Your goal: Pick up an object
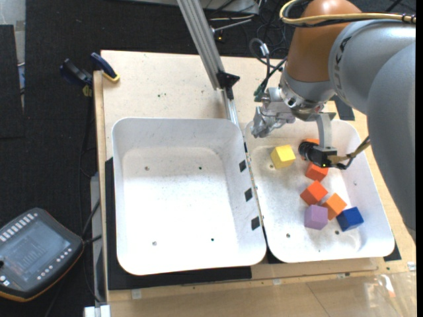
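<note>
- Camera view: the bench (pixel 165 84) carries two shallow white bins side by side, the left bin (pixel 178 197) and the right bin (pixel 291 240).
- The grey arm (pixel 370 51) comes in from the right, and its gripper (pixel 263 123) hangs over the far left corner of the right bin, close to the rim the two bins share.
- Whether the gripper is spread or pressed together cannot be told from this angle, and no object is seen in its grasp.
- All the loose blocks lie on the floor of the right bin.
- A yellow cube (pixel 283 156) sits nearest the gripper, just below and to its right, apart from it.
- An orange cube (pixel 316 172) lies further right.
- A second orange cube (pixel 314 193) lies just below the first, and a third orange cube (pixel 335 204) lies beside the second.
- A purple cube (pixel 316 217) touches or nearly touches the lower orange ones.
- A blue cube (pixel 349 218) lies just to the right of the purple cube.
- A slanted metal bar (pixel 201 32) runs down to the bins' far edge.
- A blue and yellow clamp (pixel 89 71) grips the bench's far left corner.
- A grey handheld pendant (pixel 33 253) lies on the floor at lower left.
</note>
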Tool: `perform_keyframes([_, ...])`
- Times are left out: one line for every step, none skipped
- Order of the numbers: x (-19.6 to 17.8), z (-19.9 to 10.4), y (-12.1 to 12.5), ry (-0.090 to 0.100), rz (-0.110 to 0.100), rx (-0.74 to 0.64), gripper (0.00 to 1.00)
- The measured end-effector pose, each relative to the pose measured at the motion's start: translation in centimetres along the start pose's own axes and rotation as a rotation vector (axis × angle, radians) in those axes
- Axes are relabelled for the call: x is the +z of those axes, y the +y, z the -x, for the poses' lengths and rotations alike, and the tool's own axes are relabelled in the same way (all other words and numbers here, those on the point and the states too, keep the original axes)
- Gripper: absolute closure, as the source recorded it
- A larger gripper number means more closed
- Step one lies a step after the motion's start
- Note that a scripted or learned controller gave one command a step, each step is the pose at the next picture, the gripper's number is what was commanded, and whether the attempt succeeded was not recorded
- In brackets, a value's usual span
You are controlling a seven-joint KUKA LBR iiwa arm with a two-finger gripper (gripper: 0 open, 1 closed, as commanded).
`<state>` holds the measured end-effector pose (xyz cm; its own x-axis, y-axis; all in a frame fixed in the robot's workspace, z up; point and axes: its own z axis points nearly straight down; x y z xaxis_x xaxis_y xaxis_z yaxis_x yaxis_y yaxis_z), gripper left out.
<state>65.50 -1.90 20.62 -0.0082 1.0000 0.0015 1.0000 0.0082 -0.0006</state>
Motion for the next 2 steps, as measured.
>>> perform_keyframes([-0.1, -4.9, -0.2, 0.0, 0.0, 0.0, 1.0])
perform_keyframes([-0.6, -9.8, -0.4, 0.0, 0.001, 0.0, 1.0])
